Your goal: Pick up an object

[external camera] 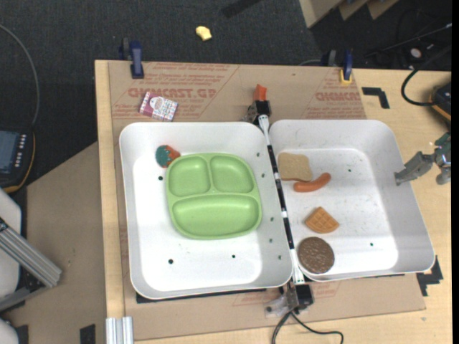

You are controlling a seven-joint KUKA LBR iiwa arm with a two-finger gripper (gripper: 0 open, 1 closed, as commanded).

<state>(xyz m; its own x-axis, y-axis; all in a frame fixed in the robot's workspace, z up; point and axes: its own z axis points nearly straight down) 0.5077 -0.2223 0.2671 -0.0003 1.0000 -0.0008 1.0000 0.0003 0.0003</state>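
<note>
The right bin (380, 138) holds a tan bread slice (295, 167), a reddish sausage (312, 184), an orange waffle wedge (322, 221) and a round brown patty (315, 255). In the left bin (140, 213) lies a green divided plate (212, 194), with a small green and red round toy (167, 155) at its upper left corner. My gripper (424, 163) is at the far right, over the right bin's right rim and low above it. It is apart from all the objects and holds nothing that I can see.
A small pink and white packet (158, 105) lies on the cardboard behind the left bin. Clamps (134, 57) stand along the back edge. A black and orange clip (259, 106) sits where the bins meet. Black cables (423, 92) run at the back right.
</note>
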